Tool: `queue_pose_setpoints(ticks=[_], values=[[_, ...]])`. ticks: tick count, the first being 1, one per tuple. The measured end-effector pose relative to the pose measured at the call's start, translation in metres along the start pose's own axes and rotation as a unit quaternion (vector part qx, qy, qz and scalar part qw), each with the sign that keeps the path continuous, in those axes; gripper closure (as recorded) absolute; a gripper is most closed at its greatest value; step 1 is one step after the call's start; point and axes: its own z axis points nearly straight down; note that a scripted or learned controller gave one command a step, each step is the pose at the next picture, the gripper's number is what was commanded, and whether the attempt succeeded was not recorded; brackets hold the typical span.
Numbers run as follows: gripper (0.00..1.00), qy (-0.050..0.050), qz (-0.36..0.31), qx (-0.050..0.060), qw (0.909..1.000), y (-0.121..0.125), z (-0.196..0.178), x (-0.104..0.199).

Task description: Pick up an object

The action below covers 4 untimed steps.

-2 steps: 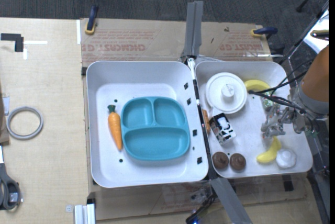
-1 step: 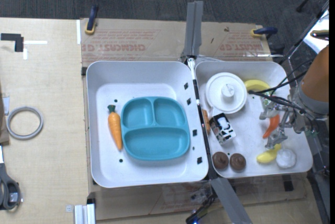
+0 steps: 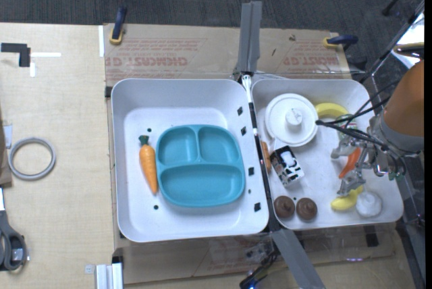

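Your gripper (image 3: 352,169) sits low in the right bin (image 3: 324,88), its fingers closed on a small orange piece (image 3: 349,163), apparently lifting it off the floor. A banana (image 3: 345,201) lies just beside. The left bin (image 3: 128,213) keeps the blue tray (image 3: 200,166) and carrot (image 3: 148,166), well apart.

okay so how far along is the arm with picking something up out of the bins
Done: the gripper is down in the right bin, over a small orange piece beside a banana. In hand: nothing visibly gripped. Left: close on an object and lift it out.
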Motion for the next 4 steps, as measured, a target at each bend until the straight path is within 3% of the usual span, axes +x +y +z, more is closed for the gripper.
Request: queue_pose_setpoints(ticks=[1,2,3,4], values=[[1.0,-0.002,-0.001,0.001,1.0,0.0006,-0.0101,-0.0019],[0.0,-0.002,-0.001,0.001,1.0,0.0008,-0.0101,-0.0019],[0.0,0.0,0.028,0.0,0.9996,-0.0044,-0.0005,0.0031],[1.0,-0.003,0.026,0.0,0.9997,-0.0037,-0.0104,0.0013]])
